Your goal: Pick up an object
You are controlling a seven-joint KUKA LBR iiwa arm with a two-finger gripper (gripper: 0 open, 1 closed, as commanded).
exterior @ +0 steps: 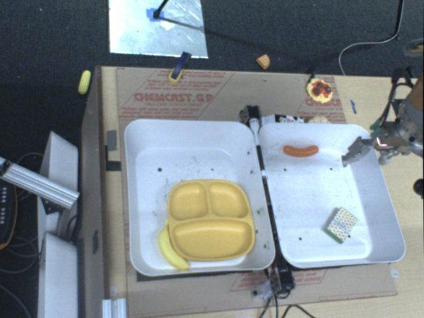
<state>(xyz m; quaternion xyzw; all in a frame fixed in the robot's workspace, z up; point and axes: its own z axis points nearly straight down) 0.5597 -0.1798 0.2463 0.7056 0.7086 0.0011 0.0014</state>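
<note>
One end effector (356, 151) low over right bin's (391, 244) far-right rim, beside sausage (301, 151)

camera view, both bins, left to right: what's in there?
Banana → yellow divided tray → hot dog → patterned sponge block → gripper at the right bin's far right edge.

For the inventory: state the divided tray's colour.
Yellow; the divided tray shows best in the camera view.
</note>
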